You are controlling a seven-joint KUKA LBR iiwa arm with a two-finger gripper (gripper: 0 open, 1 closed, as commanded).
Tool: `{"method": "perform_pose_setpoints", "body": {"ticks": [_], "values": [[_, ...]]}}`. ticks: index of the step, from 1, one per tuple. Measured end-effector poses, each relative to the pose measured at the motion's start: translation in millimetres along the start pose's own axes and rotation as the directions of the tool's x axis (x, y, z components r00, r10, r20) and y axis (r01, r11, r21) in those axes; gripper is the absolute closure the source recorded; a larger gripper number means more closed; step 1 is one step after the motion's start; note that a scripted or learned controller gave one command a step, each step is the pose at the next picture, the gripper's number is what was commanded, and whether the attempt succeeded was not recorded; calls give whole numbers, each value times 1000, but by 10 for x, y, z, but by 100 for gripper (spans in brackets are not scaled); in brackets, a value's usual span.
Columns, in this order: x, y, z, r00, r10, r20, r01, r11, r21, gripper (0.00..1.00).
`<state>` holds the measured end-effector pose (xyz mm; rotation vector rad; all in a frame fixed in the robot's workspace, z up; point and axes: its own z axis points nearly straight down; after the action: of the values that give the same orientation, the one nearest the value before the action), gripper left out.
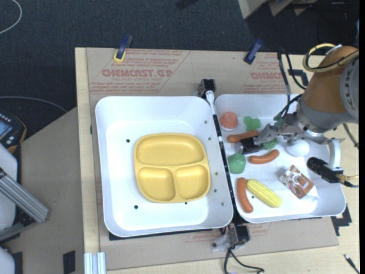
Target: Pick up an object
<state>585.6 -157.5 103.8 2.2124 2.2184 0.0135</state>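
1. The arm (328, 93) reaches in from the right over the right bin (336, 201), and its claw (255, 144) sits low among the toy foods near that bin's left side.
2. The claw's dark tip is blurred against the items under it, so I cannot tell how the claw is set, or whether anything sits inside it.
3. The likeliest target is the orange sausage (243, 136), lying just on the far side of the claw tip and seemingly touching it; whether it is gripped cannot be told.
4. A second sausage (264, 158), redder, lies just on the near side of the claw, slanting up to the right.
5. Judged as play food, these pieces should be light, hollow plastic: stiff, smooth and rather slippery, and not fragile.
6. A sausage is best taken across its narrow middle, since a pinch near a rounded end would probably squirt it out.
7. Other options in the same bin: a green piece (236, 162) to the near left of the claw, another green piece (251, 122) and a pinkish round piece (229, 120) on the far side, a corn cob (263, 193) and a third sausage (243, 194) nearer the front.
8. The left bin (114, 170) holds a yellow divided tray (170, 167), well apart from the claw.
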Motion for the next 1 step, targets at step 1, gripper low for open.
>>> {"method": "perform_pose_setpoints", "body": {"ticks": [1], "values": [[-12, 15, -97, 1000, 2, 4, -2, 1000, -7, 100]]}}
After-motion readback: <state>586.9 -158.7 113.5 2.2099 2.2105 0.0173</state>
